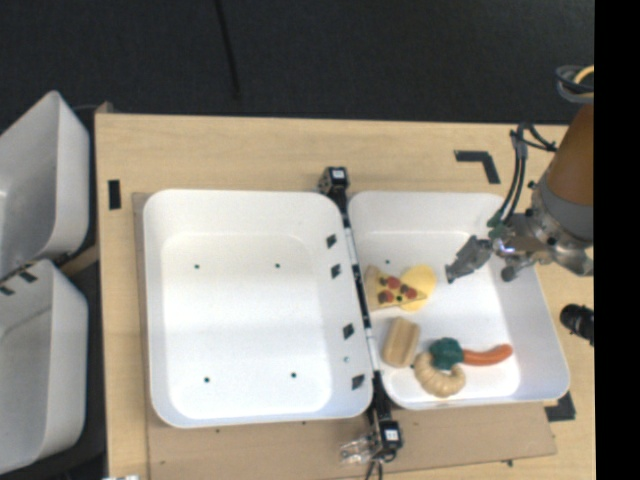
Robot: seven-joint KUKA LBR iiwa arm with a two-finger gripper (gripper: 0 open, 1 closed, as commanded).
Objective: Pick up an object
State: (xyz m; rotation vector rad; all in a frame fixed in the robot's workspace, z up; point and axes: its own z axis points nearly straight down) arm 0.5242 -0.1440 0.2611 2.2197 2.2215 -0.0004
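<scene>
**Claw above the right bin**

The claw (478, 260) hangs open over the right bin (440, 213), gripping nothing. Just left of it lies a pizza slice (400, 287). Nearer the front rest a bread piece (401, 341), a croissant (440, 378) and a carrot (480, 356).

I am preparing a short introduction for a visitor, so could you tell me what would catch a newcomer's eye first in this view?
The bright toy food clustered in the right bin stands out: a yellow pizza slice, a tan bread piece, a carrot and a beige ring with a green top. The gripper hovers to the right of the pizza slice. The left bin is a plain white expanse beside it.
</scene>
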